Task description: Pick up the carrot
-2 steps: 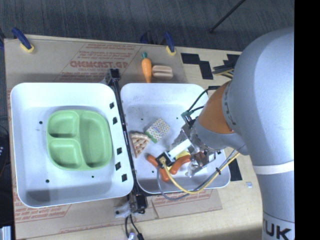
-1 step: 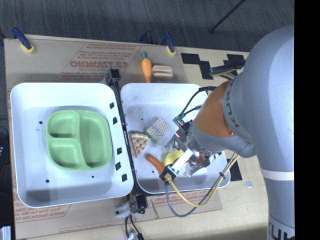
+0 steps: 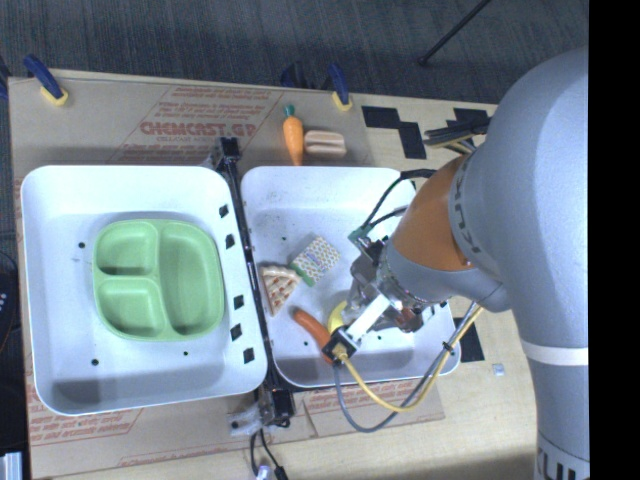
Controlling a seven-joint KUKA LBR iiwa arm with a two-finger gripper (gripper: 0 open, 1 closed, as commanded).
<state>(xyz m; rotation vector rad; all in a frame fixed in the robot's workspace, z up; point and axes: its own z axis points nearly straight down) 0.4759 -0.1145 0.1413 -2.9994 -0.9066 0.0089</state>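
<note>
Brown printed cardboard (image 3: 200,118) over the bench, pinned at the back edge by blue clamps (image 3: 45,78). At left, a shallow white plastic bin (image 3: 50,298) with rounded corners, holding a smooth pale-green plate (image 3: 158,278) split into three compartments, all three bare. Behind the seam of the two bins, out on the cardboard: the carrot (image 3: 292,140), orange and tapered with a small green top, lying just beside a tan bun-shaped toy (image 3: 324,144). In the right bin (image 3: 300,193), a ridged tan wedge (image 3: 278,286) near the left wall, a small checked pouch (image 3: 317,257) beside it, and a glossy orange stick-shaped piece (image 3: 308,321) toward the front. Jaws low over the front of this bin, tip just beside that orange piece; apart or together, cannot tell. At right, the bulky grey arm (image 3: 540,168) with its orange band (image 3: 432,223), trailing a looped yellow cable (image 3: 395,403).
</note>
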